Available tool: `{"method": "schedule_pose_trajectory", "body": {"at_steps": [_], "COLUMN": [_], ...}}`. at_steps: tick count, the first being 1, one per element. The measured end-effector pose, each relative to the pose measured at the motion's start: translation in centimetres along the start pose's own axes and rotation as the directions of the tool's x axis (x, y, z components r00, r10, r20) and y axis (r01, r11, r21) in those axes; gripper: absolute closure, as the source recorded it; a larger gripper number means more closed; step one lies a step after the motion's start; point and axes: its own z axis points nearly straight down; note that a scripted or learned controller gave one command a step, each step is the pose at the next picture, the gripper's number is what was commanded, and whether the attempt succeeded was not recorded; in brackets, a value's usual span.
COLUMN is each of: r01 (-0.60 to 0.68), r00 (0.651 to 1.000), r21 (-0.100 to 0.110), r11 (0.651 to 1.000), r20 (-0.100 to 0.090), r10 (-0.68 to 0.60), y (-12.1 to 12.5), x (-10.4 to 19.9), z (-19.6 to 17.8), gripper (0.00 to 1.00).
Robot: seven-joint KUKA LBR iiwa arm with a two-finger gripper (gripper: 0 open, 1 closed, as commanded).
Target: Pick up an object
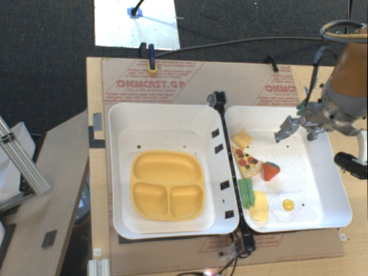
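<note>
Above the right bin (336, 171), the gripper (286, 132) hangs with nothing in it; whether it is released or clenched I cannot tell. Toy foods lie along this bin's left side: cheese (242, 139), pizza slice (247, 162), strawberry (271, 170), fried egg (286, 206).

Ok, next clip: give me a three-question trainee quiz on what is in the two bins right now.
1. True or false: the yellow divided tray lies in the left bin.
2. Which item lies right beside the pizza slice, on its right?
A. fried egg
B. strawberry
C. green vegetable
3. Fill in: the gripper hangs over the ____ bin.

Key:
1. True.
2. B. The strawberry sits just right of the pizza slice; the egg lies nearer the front rim.
3. Right, above its rear part, away from the toy foods clustered along the divider side.
</note>
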Motion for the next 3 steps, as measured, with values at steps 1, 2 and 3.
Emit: {"method": "schedule_pose_trajectory", "body": {"at_steps": [1, 2, 3], "r01": [0.002, 0.000, 0.000], "r00": [1.000, 1.000, 1.000], "r21": [-0.013, -0.010, -0.008], "r11": [1.000, 1.000, 1.000], "r20": [0.002, 0.001, 0.001], "r10": [-0.002, 0.000, 0.000], "y": [0.2, 0.1, 1.2], "x": [0.0, 0.0, 0.0], "z": [-0.7, 5.5, 10.7], "gripper": [0.00, 0.00, 0.00]}}
